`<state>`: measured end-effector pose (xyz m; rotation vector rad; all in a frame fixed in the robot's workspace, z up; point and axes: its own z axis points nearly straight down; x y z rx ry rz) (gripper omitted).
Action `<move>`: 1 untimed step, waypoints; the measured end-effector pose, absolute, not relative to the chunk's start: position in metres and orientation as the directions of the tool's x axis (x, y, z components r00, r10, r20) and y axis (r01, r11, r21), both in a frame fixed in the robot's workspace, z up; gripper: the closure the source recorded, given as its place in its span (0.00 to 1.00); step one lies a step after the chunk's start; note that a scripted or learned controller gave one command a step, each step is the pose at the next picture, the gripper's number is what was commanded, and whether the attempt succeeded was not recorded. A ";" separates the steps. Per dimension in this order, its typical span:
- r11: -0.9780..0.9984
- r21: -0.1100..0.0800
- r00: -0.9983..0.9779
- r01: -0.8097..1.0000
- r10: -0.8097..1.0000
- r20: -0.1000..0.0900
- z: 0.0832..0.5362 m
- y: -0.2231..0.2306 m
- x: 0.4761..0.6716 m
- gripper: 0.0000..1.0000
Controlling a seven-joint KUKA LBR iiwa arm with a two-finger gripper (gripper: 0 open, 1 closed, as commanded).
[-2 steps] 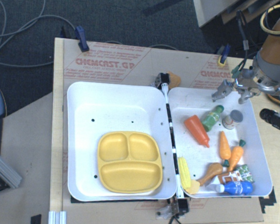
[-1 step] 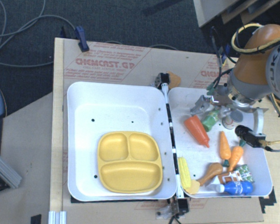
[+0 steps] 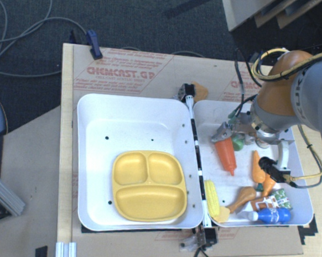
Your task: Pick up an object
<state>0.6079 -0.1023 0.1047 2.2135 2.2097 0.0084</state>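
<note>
My gripper (image 3: 227, 134) hangs low over the back left part of the right bin (image 3: 305, 204), right above the thick end of an orange toy carrot (image 3: 226, 155). The carrot lies slanted on the bin floor, its tip pointing toward the front. A small green piece (image 3: 238, 142) sits beside the carrot's thick end, partly under the gripper. Whether the gripper touches the carrot is hidden by its own body. The grey arm with its orange band (image 3: 281, 79) reaches in from the right.
The right bin also holds a yellow corn cob (image 3: 211, 197) by its left wall, a brown drumstick (image 3: 243, 198), a blue bottle (image 3: 270, 216) and a smaller orange piece (image 3: 257, 169). A yellow divided plate (image 3: 148, 186) lies in the left bin (image 3: 95, 120).
</note>
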 end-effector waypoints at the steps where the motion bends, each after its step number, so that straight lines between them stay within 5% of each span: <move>1: 0.000 0.032 0.000 0.999 1.000 -0.011 0.120 -0.103 0.613 1.00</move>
